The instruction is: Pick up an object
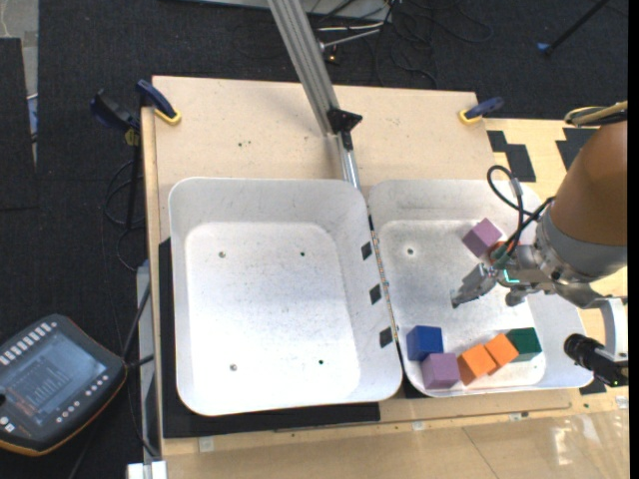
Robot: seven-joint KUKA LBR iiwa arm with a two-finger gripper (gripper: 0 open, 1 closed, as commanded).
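Note:
In the right bin [399, 213], my gripper [476, 281] hangs over the middle of the floor, reaching in from the right. A light purple block [483, 236] lies just above and beside it, apart from the tip. Along the front wall sit a blue block [424, 341], a second purple block [440, 369], an orange block [479, 359] and a green block [521, 344]. I see nothing held in the gripper.
The left bin [185, 267] stands beside the right one on the wooden bench [250, 128]. A metal pole [305, 53] slants in from the top to the bins' shared edge. A teach pendant [50, 382] lies at the lower left, off the bench.

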